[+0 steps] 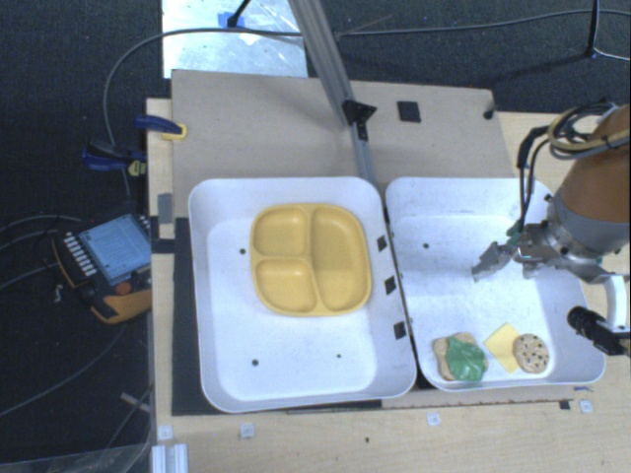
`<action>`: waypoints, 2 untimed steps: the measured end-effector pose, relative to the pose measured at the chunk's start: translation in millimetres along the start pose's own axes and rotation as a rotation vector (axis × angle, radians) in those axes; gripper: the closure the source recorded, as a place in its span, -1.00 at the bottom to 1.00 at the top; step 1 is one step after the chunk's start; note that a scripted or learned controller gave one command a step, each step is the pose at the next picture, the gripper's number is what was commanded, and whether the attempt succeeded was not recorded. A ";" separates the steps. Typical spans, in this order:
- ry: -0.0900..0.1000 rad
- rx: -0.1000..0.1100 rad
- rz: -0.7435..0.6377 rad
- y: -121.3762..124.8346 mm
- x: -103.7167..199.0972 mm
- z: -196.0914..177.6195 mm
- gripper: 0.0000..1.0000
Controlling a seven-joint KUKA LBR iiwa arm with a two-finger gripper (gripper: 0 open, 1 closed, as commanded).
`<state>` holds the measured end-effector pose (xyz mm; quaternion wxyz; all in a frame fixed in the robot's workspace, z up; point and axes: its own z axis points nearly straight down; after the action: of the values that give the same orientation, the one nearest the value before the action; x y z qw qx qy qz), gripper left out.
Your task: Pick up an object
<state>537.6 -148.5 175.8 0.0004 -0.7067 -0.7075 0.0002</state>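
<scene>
Gripper (490, 262) over right bin (444, 215), fingers' spread unclear. Sandwich (461, 357) long axis upright-ish; cheese (501, 344), cookie (531, 353) beside.

no legible text, labels, brands, numbers or signs on anything
</scene>
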 end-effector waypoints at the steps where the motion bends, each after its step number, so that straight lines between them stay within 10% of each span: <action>1: 0.001 0.002 -0.001 2.8 9.8 48.9 -1.00; 2: -0.001 -0.004 0.001 4.3 8.8 35.4 1.00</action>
<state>541.8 -139.7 140.4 -0.0014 -0.7072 -0.7071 -0.0008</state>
